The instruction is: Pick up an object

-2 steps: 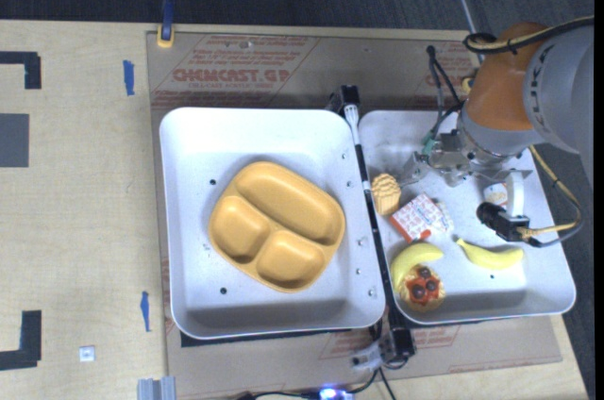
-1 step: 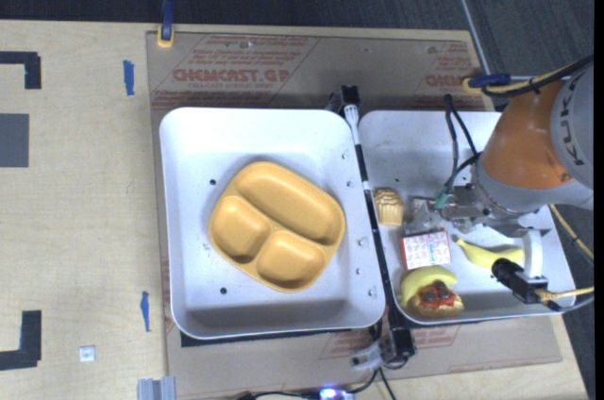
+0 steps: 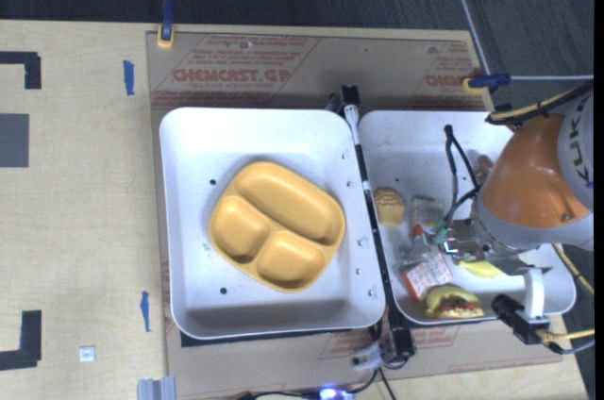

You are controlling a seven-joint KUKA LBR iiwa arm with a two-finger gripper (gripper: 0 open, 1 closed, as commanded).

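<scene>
A: Objects for picking lie in the right bin [image 3: 396, 129]: a tan muffin-like piece [image 3: 388, 205] near its left wall, a red-and-white packet [image 3: 427, 274], a hot-dog-shaped toy [image 3: 453, 302] at the near edge, a yellow banana-like piece [image 3: 482, 270], and some small clear or grey bits I can't make out.

B: And the left bin [image 3: 189, 200]?

A: It holds 1 yellow tray [image 3: 276, 225] with 3 compartments, lying slightly turned, roughly in the middle.

B: Where's the arm [image 3: 538, 181]?

A: It reaches in from the right, its orange band over the right bin's far-right part. The pincer [image 3: 444, 238] is low among the clutter, just above the packet and beside the banana piece.

B: Open or closed?

A: I cannot tell; cables and the wrist body hide that part.

B: What's under the bins?

A: Both sit on brown cardboard [image 3: 283, 68] on the pale wooden bench [image 3: 66, 200].
</scene>
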